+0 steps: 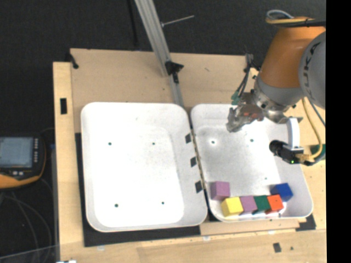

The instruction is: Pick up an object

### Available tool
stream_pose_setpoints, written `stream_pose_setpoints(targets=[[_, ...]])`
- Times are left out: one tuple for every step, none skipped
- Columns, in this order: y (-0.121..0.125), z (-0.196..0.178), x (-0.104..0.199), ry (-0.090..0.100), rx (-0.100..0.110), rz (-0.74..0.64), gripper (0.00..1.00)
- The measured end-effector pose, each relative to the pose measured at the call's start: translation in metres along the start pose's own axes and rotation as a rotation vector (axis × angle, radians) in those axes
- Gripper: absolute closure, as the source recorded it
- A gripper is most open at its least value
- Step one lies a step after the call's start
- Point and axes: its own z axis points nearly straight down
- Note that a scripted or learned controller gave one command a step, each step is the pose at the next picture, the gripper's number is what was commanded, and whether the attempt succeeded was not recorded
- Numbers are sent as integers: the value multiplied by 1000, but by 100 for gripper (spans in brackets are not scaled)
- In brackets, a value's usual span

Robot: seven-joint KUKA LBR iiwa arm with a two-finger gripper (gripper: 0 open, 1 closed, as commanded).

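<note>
Wooden bench [66, 163] fills most of the view, pale plywood on a dark floor, with a black mat showing under the bins' near edges. Left bin [137, 166], white and shallow, lies flat with a few small dark dots on its floor. Right bin [241, 152] sits just beside it, their rims joined by small black clips along the seam. The arm [288, 59] comes in from the right, orange band above a grey wrist, angled down toward the far left part of the right bin. A slanted metal pole [156, 37] runs from the top of the view down to the seam between the bins. A handheld pendant [19, 158] with a grey screen and orange casing rests off the bench at far left. The gripper [237, 122] hangs above the right bin's far left area, well apart from the blocks; cannot tell whether anything separates its tips. All blocks cluster along the right bin's near edge: purple block [220, 189] alone, slightly farther in; then a row of yellow block [232, 206], a second purple block [248, 203], green block [261, 203], orange block [274, 203], with the blue block [283, 191] just behind the orange one.
</note>
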Motion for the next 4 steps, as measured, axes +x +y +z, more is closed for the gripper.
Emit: stream_pose_setpoints(targets=[[53, 44, 85, 2, 3, -12, 100], [39, 41, 121, 2, 5, -8, 100], [48, -42, 122, 1, -7, -7, 100], [9, -119, 157, 4, -5, -9, 100]])
